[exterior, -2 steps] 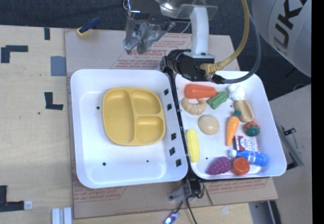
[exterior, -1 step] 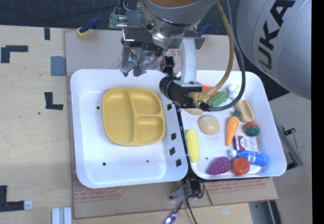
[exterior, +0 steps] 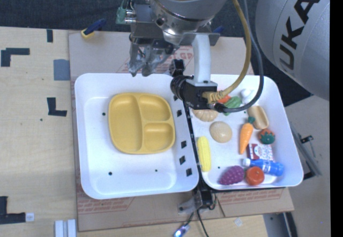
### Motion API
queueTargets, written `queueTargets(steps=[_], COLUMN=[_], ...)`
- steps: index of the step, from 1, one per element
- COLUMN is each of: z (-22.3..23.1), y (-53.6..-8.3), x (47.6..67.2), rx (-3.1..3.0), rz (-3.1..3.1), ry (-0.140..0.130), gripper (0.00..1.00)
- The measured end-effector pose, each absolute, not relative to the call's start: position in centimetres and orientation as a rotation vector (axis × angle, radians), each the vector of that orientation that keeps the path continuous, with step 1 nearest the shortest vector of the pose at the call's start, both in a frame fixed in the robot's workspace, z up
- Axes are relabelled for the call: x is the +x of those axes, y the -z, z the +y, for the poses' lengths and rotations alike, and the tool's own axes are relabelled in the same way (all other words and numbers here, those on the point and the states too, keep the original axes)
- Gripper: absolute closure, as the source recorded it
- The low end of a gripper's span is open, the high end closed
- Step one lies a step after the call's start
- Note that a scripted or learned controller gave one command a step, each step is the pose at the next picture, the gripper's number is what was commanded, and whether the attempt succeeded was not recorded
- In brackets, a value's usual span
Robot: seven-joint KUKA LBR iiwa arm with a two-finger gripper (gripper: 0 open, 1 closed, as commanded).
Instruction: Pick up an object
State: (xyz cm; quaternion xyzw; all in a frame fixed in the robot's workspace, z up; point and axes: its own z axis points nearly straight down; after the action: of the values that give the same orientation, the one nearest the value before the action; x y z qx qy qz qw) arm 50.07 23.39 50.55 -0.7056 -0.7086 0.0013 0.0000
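Two white bins [exterior: 86, 139]; one yellow tray [exterior: 142, 122] (three compartments).

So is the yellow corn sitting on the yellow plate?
No, the corn lies in the right bin, while the yellow plate sits in the left bin.

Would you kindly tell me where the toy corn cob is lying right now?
The corn cob lies in the right bin, along its left wall beside the divider, just below-left of the beige egg and left of the purple grapes.
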Motion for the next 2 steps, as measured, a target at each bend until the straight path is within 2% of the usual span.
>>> queueTargets(steps=[1, 2], z=[23.3, 23.3], y=[-36.4, -50.0], x=[48.1, 48.4], rx=[-2.216, -2.220], rz=[-2.219, -2.228], ry=[-0.026, 0.021], gripper=[1.00, 1.00])
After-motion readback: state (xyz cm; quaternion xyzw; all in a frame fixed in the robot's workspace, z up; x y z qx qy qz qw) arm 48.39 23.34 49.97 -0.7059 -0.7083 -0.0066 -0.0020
